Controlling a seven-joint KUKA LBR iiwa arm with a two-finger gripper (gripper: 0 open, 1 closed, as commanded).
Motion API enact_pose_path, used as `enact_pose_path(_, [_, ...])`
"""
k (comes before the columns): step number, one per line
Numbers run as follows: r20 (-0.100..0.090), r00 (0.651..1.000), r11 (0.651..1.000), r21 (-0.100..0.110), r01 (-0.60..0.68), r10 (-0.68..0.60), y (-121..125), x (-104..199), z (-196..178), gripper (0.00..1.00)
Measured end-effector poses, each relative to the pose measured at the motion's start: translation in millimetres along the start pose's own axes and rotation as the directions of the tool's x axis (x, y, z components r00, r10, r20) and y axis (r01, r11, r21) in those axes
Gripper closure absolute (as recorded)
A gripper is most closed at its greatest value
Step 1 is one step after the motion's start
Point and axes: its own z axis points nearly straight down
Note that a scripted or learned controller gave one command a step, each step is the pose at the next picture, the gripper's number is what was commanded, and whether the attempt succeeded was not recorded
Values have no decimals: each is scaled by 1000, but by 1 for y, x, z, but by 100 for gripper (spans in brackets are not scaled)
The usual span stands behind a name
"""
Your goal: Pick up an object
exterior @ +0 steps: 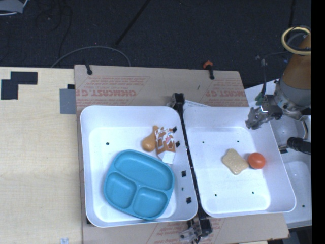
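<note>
From the overhead camera I see the arm [297, 80] at the right edge, its orange band up near the top and the grey wrist below it. The pincer [255, 118] hangs over the upper right corner of the right bin [284, 200], above the rim. It is small and dark against the white; I cannot tell how far apart it stands, and I see nothing caught in it and nothing touching it.

In the right bin lie two things, close together near the right wall: a tan biscuit [234, 161], flat and turned at a slant, and an orange ball [257, 160] just beside it on its right. Both sit well below the pincer, apart from it.

In the left bin [91, 161] a blue plate [138, 184] with three compartments lies flat in the lower half. Above it, near the divider between the bins, sits an orange-brown pear-shaped toy [149, 142] and, touching it on the right, a brown and white packet [165, 141].

Both bins rest on a cardboard sheet [152, 85] on the pale wooden table [35, 161].
</note>
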Motion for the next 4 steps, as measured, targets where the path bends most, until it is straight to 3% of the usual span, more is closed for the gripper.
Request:
enact_pose_path(1, [1, 1000, 1000, -1, 0, 0, 7, 0, -45, 100])
enact_pose_path(2, [0, 1000, 1000, 2, 0, 0, 7, 0, -65, 100])
enact_pose_path(4, [-2, 1000, 1000, 6, 0, 0, 5, 97, -34, 100])
